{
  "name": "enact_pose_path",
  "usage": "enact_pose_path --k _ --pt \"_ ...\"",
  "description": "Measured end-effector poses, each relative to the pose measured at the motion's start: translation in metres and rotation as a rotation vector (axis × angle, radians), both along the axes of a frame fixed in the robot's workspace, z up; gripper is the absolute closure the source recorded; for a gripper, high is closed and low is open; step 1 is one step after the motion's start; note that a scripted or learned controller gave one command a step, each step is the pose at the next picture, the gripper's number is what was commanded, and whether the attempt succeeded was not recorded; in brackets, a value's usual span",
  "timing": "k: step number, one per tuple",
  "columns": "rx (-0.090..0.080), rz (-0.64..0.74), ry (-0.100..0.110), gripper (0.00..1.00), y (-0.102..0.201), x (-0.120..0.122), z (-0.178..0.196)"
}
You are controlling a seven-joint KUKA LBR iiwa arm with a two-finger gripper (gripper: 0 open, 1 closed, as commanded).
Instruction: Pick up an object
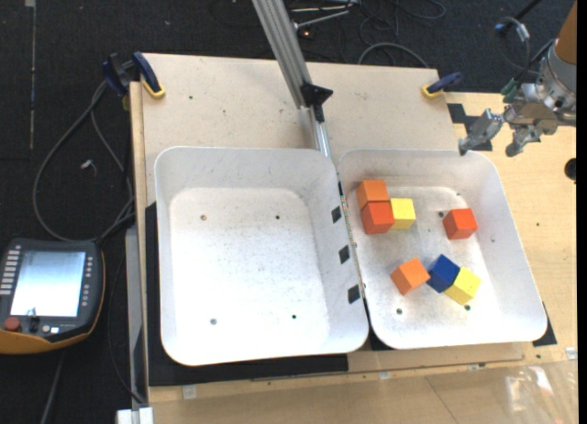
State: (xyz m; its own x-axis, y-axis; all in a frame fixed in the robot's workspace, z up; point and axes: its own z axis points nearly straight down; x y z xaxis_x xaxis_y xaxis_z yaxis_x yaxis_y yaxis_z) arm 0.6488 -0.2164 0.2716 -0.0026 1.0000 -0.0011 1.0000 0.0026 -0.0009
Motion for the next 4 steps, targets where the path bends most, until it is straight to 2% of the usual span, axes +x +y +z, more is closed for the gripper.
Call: enact_pose_path --k 1,2,3,4 --pt "0.003 0.001 0.004 0.0 0.039 -0.041 -0.027" --pt "0.002 0.002 0.002 0.0 0.054 -0.021 -0.072" --pt "-0.004 -0.004 -0.017 0.0 0.065 -0.002 -0.153" --pt "-0.016 -0.005 -0.014 0.0 0.105 -0.022 -0.17"
